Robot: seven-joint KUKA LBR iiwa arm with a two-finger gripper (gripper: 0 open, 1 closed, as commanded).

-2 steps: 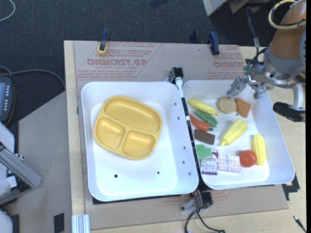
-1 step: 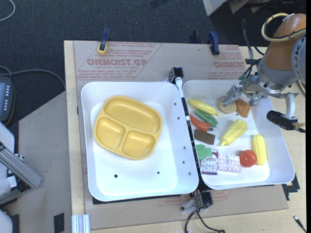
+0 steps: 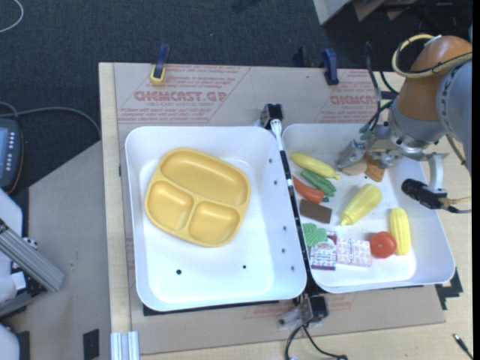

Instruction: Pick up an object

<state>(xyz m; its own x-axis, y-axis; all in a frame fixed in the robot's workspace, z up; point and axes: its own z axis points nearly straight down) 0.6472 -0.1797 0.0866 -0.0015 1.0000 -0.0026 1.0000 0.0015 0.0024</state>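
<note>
The hand (image 3: 365, 156) hangs low at the far end of the right bin (image 3: 442, 257), grip state I cannot tell; just near it the yellow bottle (image 3: 361, 203) looks light, stiff, slippery; best pinched across its body.

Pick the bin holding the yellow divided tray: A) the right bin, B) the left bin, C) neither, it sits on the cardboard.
B: the tray lies inside the left bin; the toy food fills the right bin.
</note>
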